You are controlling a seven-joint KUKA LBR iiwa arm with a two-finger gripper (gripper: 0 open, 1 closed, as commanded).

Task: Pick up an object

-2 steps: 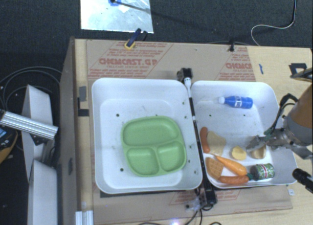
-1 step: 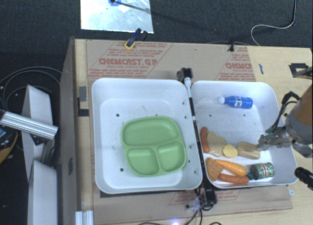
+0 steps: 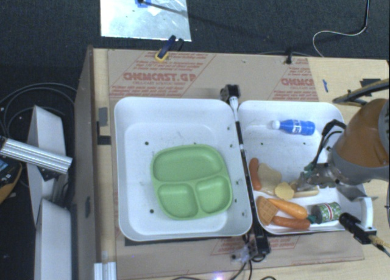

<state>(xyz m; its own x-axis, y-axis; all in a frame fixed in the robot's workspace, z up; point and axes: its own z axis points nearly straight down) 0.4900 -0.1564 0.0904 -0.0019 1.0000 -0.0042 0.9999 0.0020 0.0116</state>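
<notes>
Though the gripper [image 3: 303, 182] is lowered among the food near the right bin's [image 3: 286, 109] front edge, nothing is seen lifted; its opening cannot be told.

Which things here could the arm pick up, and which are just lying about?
For the job, all in the right bin:
gripper
blue bottle
carrot
sausage
small can

Just lying about:
green divided plate in the left bin
metal sheet on the floor
</notes>
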